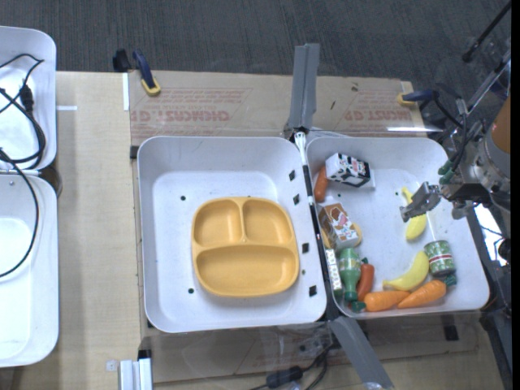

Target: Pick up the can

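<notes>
The can (439, 258), small with a green and white label, lies near the right wall of the right bin (382, 157), just above a banana (410, 275) and an orange carrot (422, 293). My gripper (417, 203) hangs over the right bin's upper right part, above and to the left of the can and clear of it. It sits right over a yellow fruit (415, 228). Nothing is seen held in it.
The right bin also holds a cow-patterned box (349, 170), a snack box (340, 226), a green bottle (348, 270), a red pepper (366, 279) and a second carrot (386, 301). A yellow divided plate (244, 246) lies in the left bin (162, 218).
</notes>
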`<action>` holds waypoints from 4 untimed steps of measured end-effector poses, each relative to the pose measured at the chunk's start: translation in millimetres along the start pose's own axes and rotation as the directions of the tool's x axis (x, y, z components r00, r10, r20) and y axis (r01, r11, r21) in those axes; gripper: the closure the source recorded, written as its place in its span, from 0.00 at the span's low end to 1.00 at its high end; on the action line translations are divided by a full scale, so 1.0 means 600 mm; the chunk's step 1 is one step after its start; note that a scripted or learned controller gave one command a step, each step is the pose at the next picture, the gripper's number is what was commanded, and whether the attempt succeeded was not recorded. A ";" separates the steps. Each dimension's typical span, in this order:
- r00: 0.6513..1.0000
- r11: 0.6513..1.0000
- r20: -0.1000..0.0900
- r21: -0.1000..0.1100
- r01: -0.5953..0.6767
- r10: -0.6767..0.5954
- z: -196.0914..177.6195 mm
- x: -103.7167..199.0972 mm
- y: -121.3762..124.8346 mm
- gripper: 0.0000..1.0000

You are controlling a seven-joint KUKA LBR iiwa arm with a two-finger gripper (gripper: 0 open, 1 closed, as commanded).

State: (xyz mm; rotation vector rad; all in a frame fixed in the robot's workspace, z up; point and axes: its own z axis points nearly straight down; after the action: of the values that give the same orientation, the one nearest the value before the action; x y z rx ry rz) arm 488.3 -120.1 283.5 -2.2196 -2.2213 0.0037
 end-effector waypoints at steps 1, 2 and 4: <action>0.970 0.970 0.001 -0.003 -0.244 0.244 -0.065 -0.016 -0.016 0.00; 0.991 0.991 -0.001 0.001 -0.132 0.132 0.123 -0.098 -0.018 0.00; 0.998 0.998 0.001 -0.009 -0.067 0.067 0.284 -0.153 -0.013 1.00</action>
State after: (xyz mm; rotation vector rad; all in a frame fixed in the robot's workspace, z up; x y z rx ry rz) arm 480.4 -212.1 113.3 -2.2982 -2.1511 -0.0046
